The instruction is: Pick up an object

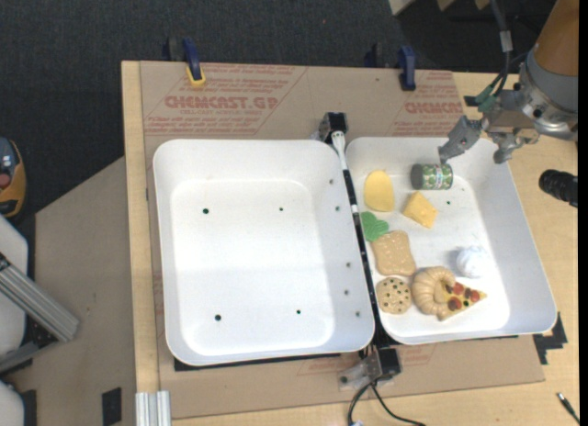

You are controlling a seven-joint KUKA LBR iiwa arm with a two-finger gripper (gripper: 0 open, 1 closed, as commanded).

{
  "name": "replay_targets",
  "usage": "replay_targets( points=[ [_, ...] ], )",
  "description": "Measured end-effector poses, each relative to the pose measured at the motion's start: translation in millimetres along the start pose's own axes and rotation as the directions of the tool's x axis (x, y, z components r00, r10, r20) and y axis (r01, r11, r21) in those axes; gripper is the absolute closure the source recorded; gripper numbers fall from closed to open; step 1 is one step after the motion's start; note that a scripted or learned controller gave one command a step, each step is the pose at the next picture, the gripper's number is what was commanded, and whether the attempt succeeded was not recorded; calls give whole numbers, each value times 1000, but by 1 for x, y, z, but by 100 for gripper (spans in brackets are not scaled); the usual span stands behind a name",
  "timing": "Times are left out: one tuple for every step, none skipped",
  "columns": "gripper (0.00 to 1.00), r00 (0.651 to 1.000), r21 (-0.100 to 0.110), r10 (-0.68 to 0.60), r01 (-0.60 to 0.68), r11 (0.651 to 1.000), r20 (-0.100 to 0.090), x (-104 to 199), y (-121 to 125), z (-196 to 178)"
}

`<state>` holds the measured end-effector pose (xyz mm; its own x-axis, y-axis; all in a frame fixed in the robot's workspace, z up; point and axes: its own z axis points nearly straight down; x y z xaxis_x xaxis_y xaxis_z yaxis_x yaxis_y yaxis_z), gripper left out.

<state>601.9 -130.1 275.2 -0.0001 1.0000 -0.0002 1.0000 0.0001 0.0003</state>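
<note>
The gripper (480,140) hangs spread wide over the right bin's (528,241) far corner, holding nothing. Closest to it is a little can (432,176) on its side. Probably light, stiff, a bit slick and rolly, so I'd pinch across the round sides.

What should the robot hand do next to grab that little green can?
Probably drop straight down a little. The gripper hangs above the top of the right bin, just up and right of the small green can, which lies on its side. Its open fingers are spread near the can, not around it yet.
</note>
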Motion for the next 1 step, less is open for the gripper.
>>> replay_targets(
  points=[
    [0,1000,10,-1,1,1000,-3,29,-5,184]
  ],
)
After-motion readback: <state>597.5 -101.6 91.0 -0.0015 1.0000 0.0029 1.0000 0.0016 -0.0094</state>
